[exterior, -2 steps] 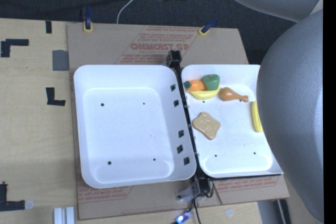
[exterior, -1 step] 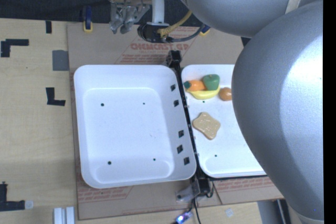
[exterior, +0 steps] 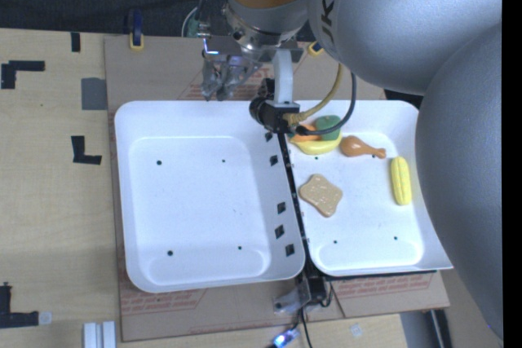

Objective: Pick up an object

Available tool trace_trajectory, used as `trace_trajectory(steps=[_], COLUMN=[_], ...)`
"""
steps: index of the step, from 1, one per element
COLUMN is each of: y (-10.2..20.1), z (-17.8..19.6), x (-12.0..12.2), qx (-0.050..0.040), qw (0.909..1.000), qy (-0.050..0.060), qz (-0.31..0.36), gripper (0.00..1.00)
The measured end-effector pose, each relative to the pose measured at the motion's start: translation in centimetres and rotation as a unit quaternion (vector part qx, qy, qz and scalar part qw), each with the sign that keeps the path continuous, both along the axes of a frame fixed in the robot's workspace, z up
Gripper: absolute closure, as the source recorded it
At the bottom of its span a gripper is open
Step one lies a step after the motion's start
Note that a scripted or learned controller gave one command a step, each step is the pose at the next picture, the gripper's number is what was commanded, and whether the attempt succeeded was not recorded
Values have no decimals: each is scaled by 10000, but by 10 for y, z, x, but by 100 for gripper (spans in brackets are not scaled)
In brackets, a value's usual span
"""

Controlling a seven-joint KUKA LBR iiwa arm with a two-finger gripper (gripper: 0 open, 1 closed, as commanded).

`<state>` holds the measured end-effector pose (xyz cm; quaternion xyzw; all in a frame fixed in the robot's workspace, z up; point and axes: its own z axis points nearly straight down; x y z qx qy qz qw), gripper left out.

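Four small things lie in the right white bin (exterior: pixel 367 234), all nearer the camera than the fingers and off to their right in the view. Nearest is a tan, toast-shaped flat piece (exterior: pixel 320 196), well apart from the fingers. A little farther is a yellow corn-like stick (exterior: pixel 400 180), then a brown toy drumstick (exterior: pixel 361 147). Last comes a yellow dish-like piece topped with green and orange (exterior: pixel 320 136), closest to the fingers of the four (though not under them). The gripper (exterior: pixel 225 90) hangs at the far rim of the left white bin (exterior: pixel 196 200), its fingers seemingly spread, nothing between them. I judge this to be the approach, with no grasp begun. The next move calls for crossing to the right bin and descending over one piece, perhaps the toast-shaped one, which lies clear of its neighbours.
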<state>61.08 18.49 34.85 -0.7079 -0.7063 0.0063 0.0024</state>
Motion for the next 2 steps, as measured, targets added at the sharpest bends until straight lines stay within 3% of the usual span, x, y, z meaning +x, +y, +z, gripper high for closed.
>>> trace_trajectory(steps=[1, 2], y=[50, -23], z=[19, -43], x=[53, 12], qx=[17, -6], qw=[10000, 10000], qy=[-54, 11], qz=[31, -17], gripper=[100, 100])
